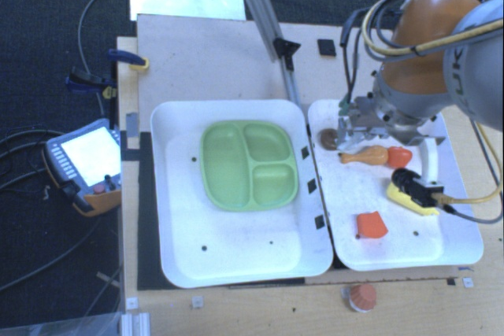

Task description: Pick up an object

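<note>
The arm's orange dome and grey casing cover the far right of the right bin (472,252), so whatever lies under them is hidden. The gripper (352,131) is low over that bin's far left corner, and it is so crowded by its own body and cables that I cannot tell how far open it is, or whether it has hold of anything. Just beside it lies a small brown round piece (328,139), half in shadow and hard to identify. Near it are a tan drumstick-shaped toy (365,156) touching a red piece (399,157) (the red one's shape is unclear), a white cylinder (429,159) and, nearer the camera, an orange-red block (371,225). The left bin (177,248) holds a green divided plate (249,164). Dark lettering on the grey casing at the right edge is cut off and unreadable. A teach pendant (83,165) lies on the floor, its lit screen showing no legible text.
</note>
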You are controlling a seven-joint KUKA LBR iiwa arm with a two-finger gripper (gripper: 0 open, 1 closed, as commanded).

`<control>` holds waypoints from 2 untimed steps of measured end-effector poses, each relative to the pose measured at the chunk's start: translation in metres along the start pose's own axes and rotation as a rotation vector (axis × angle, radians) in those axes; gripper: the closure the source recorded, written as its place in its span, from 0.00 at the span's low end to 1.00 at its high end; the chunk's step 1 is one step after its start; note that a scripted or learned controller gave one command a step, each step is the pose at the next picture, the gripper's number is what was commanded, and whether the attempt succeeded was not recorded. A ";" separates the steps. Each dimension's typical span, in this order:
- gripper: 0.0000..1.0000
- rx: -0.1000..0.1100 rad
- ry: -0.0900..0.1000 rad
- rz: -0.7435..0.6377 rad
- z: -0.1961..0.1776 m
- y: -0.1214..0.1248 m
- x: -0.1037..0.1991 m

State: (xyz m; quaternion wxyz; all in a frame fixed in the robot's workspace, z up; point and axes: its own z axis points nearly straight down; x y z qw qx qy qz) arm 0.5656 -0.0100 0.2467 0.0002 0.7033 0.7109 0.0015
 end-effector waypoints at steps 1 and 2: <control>1.00 0.001 0.000 0.000 -0.002 -0.006 0.052; 1.00 0.002 0.000 0.001 0.006 -0.006 0.094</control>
